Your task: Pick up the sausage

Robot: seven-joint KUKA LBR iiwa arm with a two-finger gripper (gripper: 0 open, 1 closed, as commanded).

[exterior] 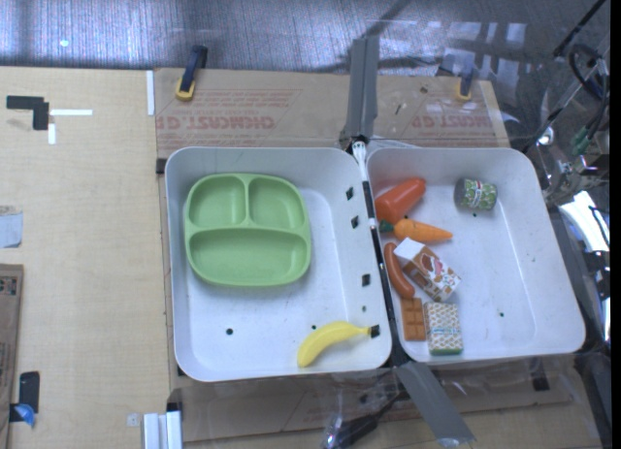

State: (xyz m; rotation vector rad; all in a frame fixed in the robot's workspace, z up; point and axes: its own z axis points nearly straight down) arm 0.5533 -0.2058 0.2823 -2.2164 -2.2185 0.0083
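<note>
The sausage [397, 271] is a slim red-orange link lying lengthwise along the left wall of the right bin [524, 311], partly tucked under a small printed carton [431, 273]. A red pepper [400, 198] and a carrot [423, 232] lie just beyond it toward the back.
The right bin also holds a small green can [475, 195], a waffle piece [414, 318] and a speckled box [444, 328]. In the left bin [194, 340] sit a green divided plate [248, 230] and a banana [333, 341]. A grey divider post [362, 88] stands behind the bins.
</note>
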